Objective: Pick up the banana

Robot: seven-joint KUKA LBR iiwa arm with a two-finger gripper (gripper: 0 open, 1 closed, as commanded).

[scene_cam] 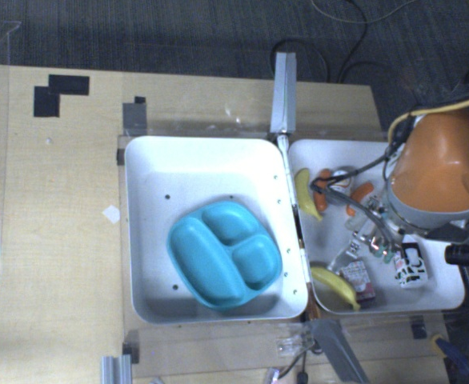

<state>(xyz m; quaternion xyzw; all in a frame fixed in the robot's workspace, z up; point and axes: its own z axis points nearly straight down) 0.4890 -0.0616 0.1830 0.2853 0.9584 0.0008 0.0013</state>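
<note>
— Two bananas, by my count, both in the right bin. Which one do you mean?

— Whichever you can reach. Where are they?

— One banana lies against the divider wall, near the bin's far end, beside something orange. The other banana lies in the near left corner, curved along the bin's wall, just beside a small dark packet.

— And your hand?

— My hand hangs over the middle of that bin, under the orange band of my arm. The wrist and cables crowd it, so I cannot tell whether it is spread or pressed together. Nothing yellow sits in it that I can see.

— So how do the bananas lie from it?

— Both off to the divider side of it: the corner one near, towards the bin's front edge; the other further off, towards the back.

— Why the left bin with the blue tray?

— I'd judge it the drop side, kept apart from the clutter.

— Any trouble?

— Both hug a wall, so closing round either looks tight.
</note>
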